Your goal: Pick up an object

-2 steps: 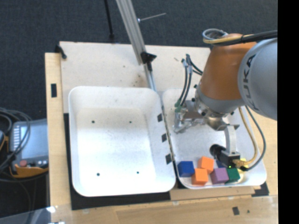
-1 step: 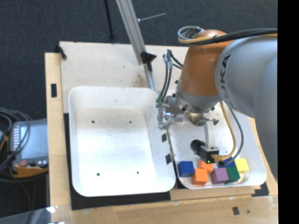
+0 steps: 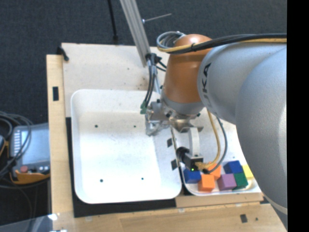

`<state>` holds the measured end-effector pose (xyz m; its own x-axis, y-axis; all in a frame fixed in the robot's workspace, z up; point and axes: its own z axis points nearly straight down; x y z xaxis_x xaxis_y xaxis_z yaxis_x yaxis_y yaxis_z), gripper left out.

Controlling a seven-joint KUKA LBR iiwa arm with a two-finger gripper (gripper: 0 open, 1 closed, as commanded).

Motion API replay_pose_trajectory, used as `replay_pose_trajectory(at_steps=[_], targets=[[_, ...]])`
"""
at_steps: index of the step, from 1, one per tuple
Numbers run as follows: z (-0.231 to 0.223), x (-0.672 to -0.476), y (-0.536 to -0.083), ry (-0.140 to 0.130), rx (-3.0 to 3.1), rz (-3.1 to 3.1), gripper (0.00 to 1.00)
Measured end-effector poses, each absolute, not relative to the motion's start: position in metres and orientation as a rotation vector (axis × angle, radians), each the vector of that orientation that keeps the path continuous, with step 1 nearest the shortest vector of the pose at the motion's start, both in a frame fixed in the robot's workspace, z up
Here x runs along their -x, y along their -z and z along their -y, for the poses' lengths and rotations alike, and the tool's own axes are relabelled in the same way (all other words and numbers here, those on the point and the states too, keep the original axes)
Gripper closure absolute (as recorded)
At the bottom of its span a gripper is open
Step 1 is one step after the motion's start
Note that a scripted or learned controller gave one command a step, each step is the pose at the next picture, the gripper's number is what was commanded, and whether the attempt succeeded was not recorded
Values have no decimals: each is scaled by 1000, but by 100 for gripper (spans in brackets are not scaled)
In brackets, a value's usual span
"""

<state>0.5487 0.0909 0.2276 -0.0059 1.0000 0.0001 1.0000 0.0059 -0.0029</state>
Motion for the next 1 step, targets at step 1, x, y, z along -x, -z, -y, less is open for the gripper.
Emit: replay_pose_trajectory(at_steps=[1], targets=[[-89, -549, -229, -2, 2218, 2223, 0]])
